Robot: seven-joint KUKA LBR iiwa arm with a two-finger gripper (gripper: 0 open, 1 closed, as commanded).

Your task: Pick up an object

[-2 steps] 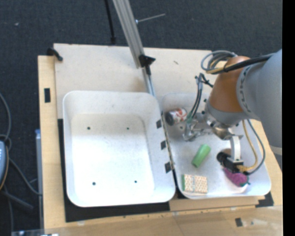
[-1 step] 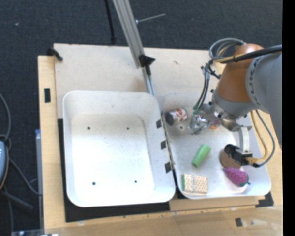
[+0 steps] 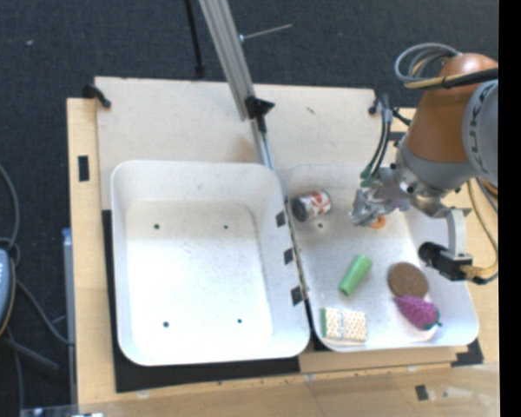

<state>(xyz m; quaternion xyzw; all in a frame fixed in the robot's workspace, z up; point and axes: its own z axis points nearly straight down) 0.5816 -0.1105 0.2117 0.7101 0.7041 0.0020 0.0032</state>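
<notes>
Checkered block (image 3: 345, 324) sitting nearest in right bin (image 3: 456, 328), green cylinder (image 3: 355, 274) just behind. Hand (image 3: 370, 212) hovering over small orange object (image 3: 379, 222); opening impossible to judge, nothing visibly held. Advising straight descent, centring over orange object before closing.

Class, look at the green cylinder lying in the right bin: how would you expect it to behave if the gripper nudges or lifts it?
The green cylinder lies on its side on the bin floor, so a sideways nudge would probably roll it. Its smooth, rounded surface may slip between flat fingers. It looks small and solid, likely light and stiff rather than floppy.
</notes>
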